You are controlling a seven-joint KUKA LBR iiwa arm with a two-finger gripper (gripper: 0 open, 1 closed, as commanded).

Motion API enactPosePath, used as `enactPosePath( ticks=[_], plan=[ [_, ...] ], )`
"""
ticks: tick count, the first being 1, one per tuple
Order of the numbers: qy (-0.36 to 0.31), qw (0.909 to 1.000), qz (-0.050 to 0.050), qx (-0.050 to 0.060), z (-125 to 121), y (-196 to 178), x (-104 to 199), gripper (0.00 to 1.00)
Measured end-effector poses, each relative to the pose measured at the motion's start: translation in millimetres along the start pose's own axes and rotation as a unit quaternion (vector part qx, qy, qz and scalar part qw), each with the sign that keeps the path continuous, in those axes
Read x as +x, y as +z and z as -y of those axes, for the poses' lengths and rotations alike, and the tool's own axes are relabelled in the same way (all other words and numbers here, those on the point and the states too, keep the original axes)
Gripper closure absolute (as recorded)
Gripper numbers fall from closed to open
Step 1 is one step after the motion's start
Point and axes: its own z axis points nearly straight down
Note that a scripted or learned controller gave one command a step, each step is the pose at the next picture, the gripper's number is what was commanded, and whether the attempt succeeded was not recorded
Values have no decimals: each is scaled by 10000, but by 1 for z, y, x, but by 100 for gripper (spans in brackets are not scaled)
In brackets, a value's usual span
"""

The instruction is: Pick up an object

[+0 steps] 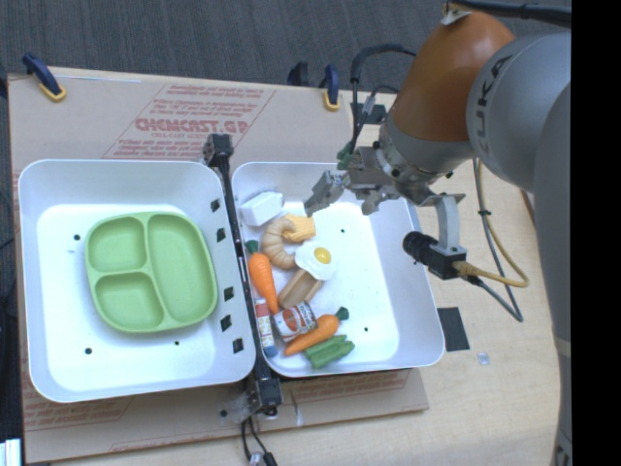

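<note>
Here the claw (335,190) hangs above the right bin (388,260), near the croissant (279,236); whether it is released or clenched, I cannot tell. Best drop straight onto one loose toy, say the fried egg (317,258), clear of neighbours.

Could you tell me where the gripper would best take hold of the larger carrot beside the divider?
Probably mid-body on the carrot, coming straight down, closing across its narrow width. It lies flat, lengthwise along the right bin wall, so the side nearest the wall looks tight.

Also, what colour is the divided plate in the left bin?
Light green plate, seen clearly in the camera view.
</note>
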Motion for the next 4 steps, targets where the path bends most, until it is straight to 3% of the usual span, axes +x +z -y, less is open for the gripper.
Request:
enactPosePath(
  ticks=[1, 2, 3, 4],
  plan=[
    [-9, 10000, 3, 4, 34, 45, 61, 0],
    [5, 10000, 3, 12, 40, 135, -10, 0],
    [-7, 10000, 3, 0, -20, 168, -4, 0],
    [-24, 10000, 11, 9, -21, 158, -5, 100]
  ],
)
